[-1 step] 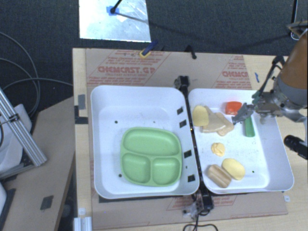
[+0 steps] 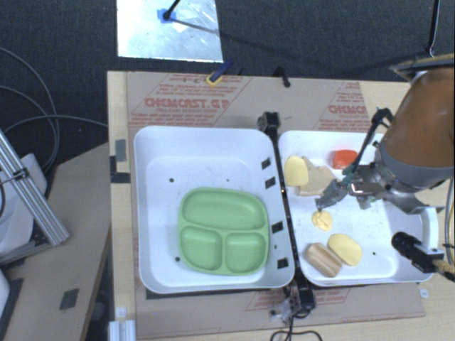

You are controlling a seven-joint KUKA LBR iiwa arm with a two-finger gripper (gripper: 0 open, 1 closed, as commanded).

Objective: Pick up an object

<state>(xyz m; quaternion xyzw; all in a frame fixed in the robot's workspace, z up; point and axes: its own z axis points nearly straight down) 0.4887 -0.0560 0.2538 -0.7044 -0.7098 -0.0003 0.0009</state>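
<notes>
In the right bin (image 2: 377,222) lie several toy foods. At the far left are a yellow piece (image 2: 296,170) and a beige piece (image 2: 318,180), with a red-orange piece (image 2: 345,158) behind them. Mid-bin lies a small pale yellow piece (image 2: 322,221). At the front are a yellow oval (image 2: 345,249) and a brown roll (image 2: 322,260). My gripper (image 2: 330,195) reaches in from the right, and its tip sits between the beige piece and the small pale yellow piece. I see nothing held in it.
The left bin (image 2: 156,190) holds a green divided plate (image 2: 223,229). A black divider (image 2: 279,197) runs between the bins. The arm's grey and orange body (image 2: 419,141) covers the right bin's far right. Cardboard (image 2: 185,101) lies under both bins.
</notes>
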